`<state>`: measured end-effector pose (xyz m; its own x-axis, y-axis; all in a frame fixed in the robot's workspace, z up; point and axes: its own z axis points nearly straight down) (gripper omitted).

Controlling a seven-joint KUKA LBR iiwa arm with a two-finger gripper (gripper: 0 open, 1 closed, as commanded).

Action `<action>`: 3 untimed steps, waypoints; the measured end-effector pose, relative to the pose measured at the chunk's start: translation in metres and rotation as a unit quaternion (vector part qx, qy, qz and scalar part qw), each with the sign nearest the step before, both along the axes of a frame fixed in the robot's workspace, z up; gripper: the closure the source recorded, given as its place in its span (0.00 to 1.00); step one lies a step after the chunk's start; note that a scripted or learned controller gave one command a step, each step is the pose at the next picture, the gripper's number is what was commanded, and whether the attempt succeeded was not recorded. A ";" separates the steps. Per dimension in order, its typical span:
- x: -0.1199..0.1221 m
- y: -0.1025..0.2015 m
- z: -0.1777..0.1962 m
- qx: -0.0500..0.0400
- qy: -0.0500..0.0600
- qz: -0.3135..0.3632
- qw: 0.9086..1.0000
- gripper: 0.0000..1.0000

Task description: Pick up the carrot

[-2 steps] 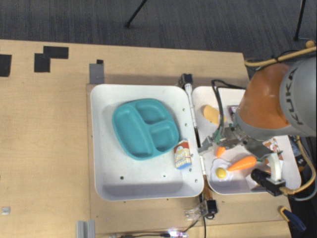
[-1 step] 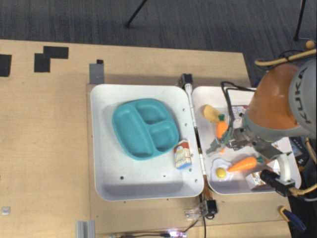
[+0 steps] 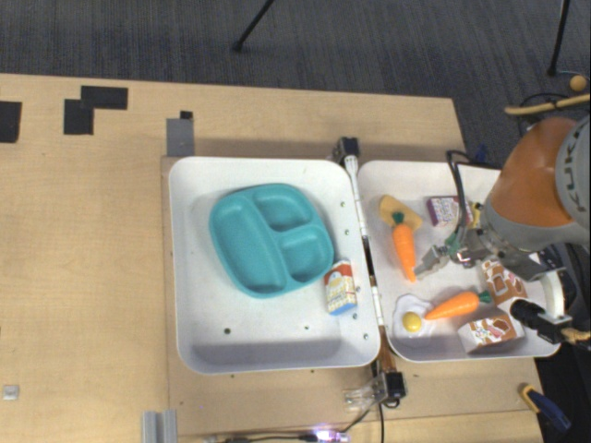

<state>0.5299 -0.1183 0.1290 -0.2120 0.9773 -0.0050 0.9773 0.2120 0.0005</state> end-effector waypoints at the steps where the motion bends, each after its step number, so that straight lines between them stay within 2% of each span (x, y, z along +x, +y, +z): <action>1: -0.038 0.021 -0.040 0.002 -0.007 -0.028 1.000 0.00; 2: -0.034 0.023 -0.027 0.002 -0.012 -0.025 1.000 1.00; 3: -0.040 0.129 0.058 0.005 -0.004 -0.014 1.000 1.00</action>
